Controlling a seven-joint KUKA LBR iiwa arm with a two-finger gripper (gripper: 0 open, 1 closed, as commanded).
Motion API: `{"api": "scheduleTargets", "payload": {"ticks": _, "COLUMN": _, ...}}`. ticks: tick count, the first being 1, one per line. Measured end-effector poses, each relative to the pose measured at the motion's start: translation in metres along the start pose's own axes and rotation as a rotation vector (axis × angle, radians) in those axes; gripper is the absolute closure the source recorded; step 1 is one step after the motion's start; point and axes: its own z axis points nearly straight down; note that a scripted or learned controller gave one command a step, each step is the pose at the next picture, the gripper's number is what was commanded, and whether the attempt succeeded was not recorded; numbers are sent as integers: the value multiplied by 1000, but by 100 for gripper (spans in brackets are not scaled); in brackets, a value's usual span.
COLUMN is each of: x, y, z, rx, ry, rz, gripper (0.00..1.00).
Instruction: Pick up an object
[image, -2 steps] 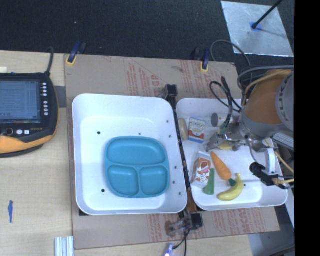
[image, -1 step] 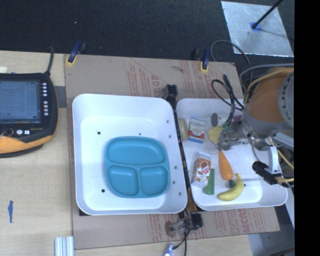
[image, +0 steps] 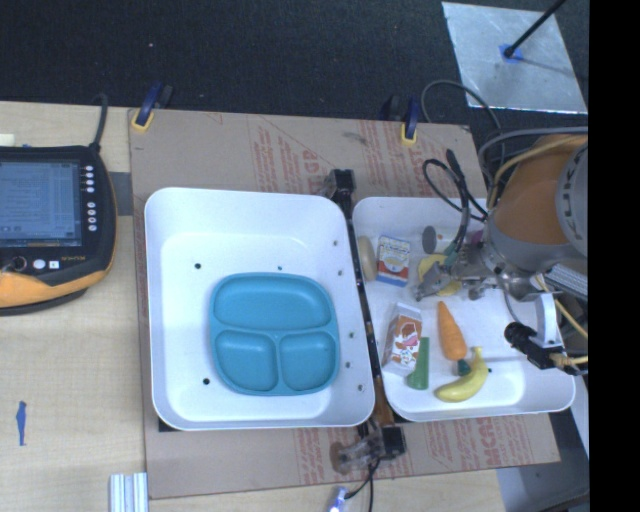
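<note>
My claw (image: 452, 281) sits low in the right bin (image: 520, 400), centre-right of frame; I cannot tell its state. Nothing looks lifted: carrot (image: 452, 331), banana (image: 464, 383) and snack packet (image: 404, 341) lie just below it. The pick remains.

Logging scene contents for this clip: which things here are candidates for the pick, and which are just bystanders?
Pick candidates, all in the right bin:
carrot
banana
green item
snack packet
small carton
The gripper hovers over this bin.

Lying about:
blue divided plate in the left bin
control pendant
</note>
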Motion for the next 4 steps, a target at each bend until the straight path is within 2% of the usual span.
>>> {"api": "scheduleTargets", "payload": {"ticks": 1, "x": -17, "y": -55, "z": 11, "rx": -3, "ry": 2, "rz": 2, "gripper": 0}}
{"api": "scheduleTargets", "payload": {"ticks": 2, "x": -18, "y": -54, "z": 1, "rx": -2, "ry": 1, "rz": -2, "gripper": 100}}
{"api": "scheduleTargets", "payload": {"ticks": 3, "x": 34, "y": -27, "z": -23, "rx": -3, "ry": 2, "rz": 0, "gripper": 100}}
{"api": "scheduleTargets", "payload": {"ticks": 4, "x": 106, "y": -23, "z": -90, "rx": -5, "ry": 4, "rz": 3, "gripper": 100}}
